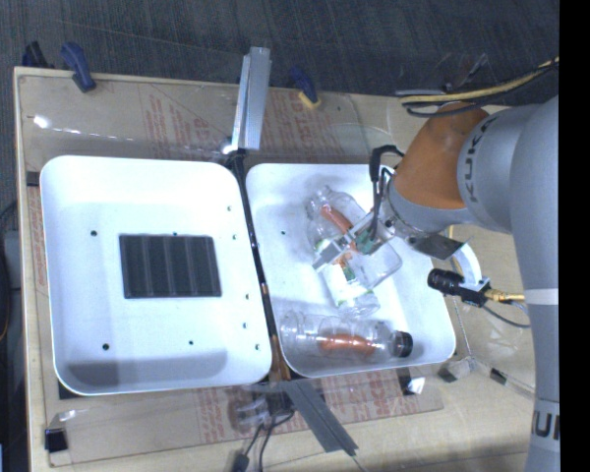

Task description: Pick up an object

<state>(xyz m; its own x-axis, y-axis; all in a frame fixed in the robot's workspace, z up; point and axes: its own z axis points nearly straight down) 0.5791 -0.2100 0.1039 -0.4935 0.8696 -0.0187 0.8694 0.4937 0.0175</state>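
Reaching in from the right, the grey arm with the orange wrist band (442,160) has its fingers (359,239) down in the right-hand shallow white bin (275,214), in among a cluster of clear plastic bottles. Can't tell how far the fingers are apart or whether anything sits between them; clear plastic and glare hide the tips. Upper clear bottle (329,207) lies just up-left of the fingers. A clear bottle with a green-and-white label (349,283) lies directly below them, seemingly touching or just beside. Well below the fingers, along the bin's near wall, a clear bottle with a copper-coloured insert and black cap (339,340) lies on its side. Far left of the fingers, the left white bin (69,264) has a dark ribbed rectangular panel (170,265) on its floor. Both bins sit on the tan surface (128,116).
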